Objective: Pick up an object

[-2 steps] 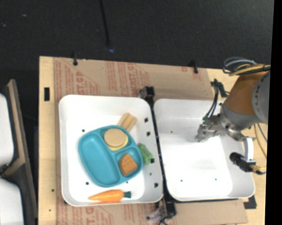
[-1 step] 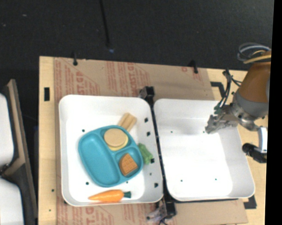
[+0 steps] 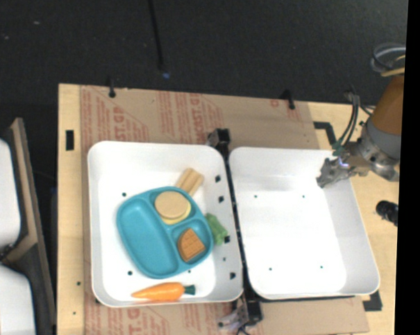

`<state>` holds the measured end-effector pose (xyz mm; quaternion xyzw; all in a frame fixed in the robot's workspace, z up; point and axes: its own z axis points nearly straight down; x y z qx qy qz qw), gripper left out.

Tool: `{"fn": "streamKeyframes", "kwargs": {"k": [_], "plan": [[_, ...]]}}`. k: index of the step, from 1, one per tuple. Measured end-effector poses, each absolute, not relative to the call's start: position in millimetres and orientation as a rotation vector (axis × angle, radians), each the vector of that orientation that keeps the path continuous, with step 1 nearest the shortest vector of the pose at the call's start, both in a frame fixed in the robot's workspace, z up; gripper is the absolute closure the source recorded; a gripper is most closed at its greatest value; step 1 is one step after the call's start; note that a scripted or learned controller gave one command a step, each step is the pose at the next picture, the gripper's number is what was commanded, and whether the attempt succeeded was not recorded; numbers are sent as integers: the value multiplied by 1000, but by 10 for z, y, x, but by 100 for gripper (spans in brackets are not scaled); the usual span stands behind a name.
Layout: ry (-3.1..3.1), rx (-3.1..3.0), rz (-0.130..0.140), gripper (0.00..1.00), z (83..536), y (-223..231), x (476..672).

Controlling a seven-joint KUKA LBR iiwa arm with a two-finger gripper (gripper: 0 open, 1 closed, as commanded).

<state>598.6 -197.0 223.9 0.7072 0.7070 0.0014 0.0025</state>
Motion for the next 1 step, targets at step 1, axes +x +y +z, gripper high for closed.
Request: {"fn": "streamKeyframes", "kwargs": {"k": [1], "plan": [[2224, 2216, 2, 100, 2355, -1434, 5959]]}}
